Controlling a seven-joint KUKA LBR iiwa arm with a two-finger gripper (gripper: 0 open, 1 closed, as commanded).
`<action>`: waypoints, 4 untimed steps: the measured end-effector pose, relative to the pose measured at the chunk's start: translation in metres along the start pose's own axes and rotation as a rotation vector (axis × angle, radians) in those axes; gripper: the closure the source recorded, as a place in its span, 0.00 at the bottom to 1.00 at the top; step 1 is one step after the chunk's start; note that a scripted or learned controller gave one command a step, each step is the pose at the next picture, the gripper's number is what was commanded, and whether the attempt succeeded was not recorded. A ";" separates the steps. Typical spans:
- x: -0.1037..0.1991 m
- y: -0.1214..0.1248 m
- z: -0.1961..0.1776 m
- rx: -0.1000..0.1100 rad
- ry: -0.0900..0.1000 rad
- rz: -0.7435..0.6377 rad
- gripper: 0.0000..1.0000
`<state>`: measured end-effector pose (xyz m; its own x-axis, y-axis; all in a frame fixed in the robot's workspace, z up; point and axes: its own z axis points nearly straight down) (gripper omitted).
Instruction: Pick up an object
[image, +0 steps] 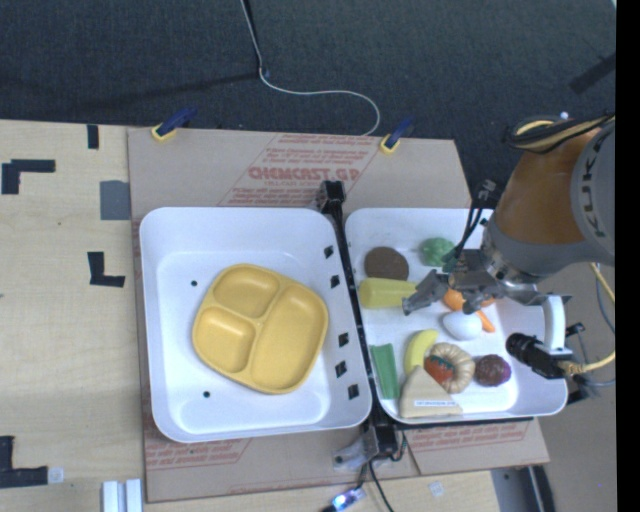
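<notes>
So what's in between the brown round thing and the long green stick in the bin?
In the camera view, a pale yellow-green block lies between the brown round piece above and the green stick below, in the right bin.

Grey arm (560, 200) reaching from right, orange-banded wrist bent down, gripper (452, 290) low

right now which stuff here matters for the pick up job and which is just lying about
In the job:
gripper
right bin and its toy food: brown round piece, green piece, yellow block, white egg, dark red piece

Lying about:
left bin
yellow divided plate
cardboard sheet
white cable
</notes>
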<state>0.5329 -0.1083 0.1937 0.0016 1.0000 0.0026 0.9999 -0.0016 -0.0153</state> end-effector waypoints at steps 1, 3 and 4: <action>0.000 0.003 -0.006 -0.012 -0.002 -0.003 0.00; 0.005 -0.008 0.107 -0.008 -0.002 -0.003 0.00; 0.006 -0.007 0.094 -0.010 -0.001 -0.003 1.00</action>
<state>0.5241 -0.1024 0.0995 -0.0016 1.0000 0.0015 1.0000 0.0016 -0.0055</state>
